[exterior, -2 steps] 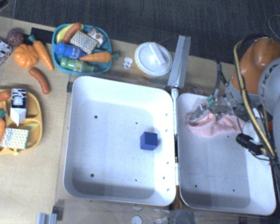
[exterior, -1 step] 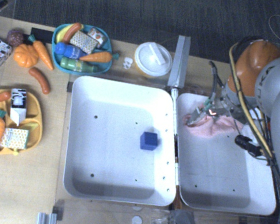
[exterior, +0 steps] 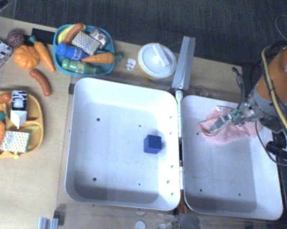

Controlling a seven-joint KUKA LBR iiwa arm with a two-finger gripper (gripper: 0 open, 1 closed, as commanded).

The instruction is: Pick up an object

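A pink cloth [exterior: 230,131] lies crumpled in the far part of the right bin [exterior: 237,200]. My gripper [exterior: 216,126] reaches in from the right and is down on the left side of the cloth, touching or pressing into its folds. Part of the cloth is hidden beneath the gripper. A small blue cube [exterior: 153,143] sits alone near the middle of the left bin [exterior: 97,174], well away from the gripper.
The divider [exterior: 179,143] between the bins runs just left of the gripper. A white lidded bowl [exterior: 157,60] stands behind the bins. A blue basket [exterior: 84,49] and a yellow tray [exterior: 8,126] of toy food sit on the bench at left, with loose toy vegetables [exterior: 34,60].
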